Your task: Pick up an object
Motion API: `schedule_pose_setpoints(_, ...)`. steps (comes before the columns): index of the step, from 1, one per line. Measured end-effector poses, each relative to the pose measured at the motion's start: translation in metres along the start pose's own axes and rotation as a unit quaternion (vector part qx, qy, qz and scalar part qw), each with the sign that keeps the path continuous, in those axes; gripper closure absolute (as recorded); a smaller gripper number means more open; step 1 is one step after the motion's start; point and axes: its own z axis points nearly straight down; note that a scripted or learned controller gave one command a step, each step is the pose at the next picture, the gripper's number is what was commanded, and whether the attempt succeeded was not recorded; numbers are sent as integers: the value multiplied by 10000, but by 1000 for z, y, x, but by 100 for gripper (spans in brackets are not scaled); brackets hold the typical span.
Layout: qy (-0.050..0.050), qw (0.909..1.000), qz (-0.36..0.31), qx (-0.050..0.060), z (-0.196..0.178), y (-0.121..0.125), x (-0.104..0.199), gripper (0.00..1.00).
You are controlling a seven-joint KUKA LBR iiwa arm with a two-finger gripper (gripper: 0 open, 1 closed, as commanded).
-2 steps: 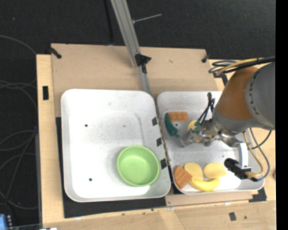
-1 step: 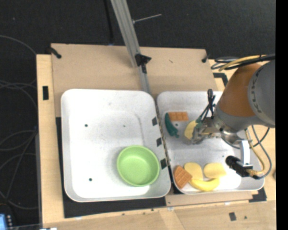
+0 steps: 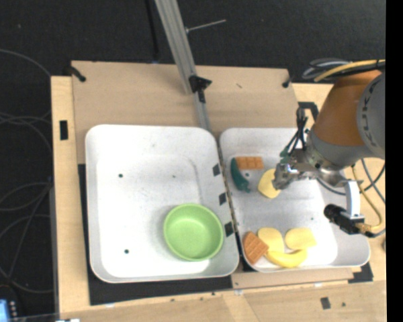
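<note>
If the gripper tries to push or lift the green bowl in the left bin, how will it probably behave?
The green bowl looks like thin plastic, so it is probably light and stiff. It stands upright on the smooth floor of the left bin, so a push would likely slide it, not tip it. Its wide round rim may be hard for a two-finger gripper to hold.

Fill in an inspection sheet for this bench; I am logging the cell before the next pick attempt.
Surface: tan bench bearing two shallow white bins, left bin and right bin.
Job's things: in the right bin, pale yellow rounded piece, orange ridged block, dark green curved piece, cluster of yellow pieces with an orange waffle-like piece.
Clutter: light green round bowl in the left bin.
Grippers: hand low over the pale yellow piece; grasp not clear.
Cables: dark cables on the floor at left.
Surroundings: grey metal pole, black floor.
</note>
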Motion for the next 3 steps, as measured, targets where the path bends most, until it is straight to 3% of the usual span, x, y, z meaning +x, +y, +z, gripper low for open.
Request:
schedule_pose_setpoints(2,-3,10000,-2,2,-98,-3,5,100)
schedule_pose_setpoints(3,7,10000,-17,24,-100,5,50,100)
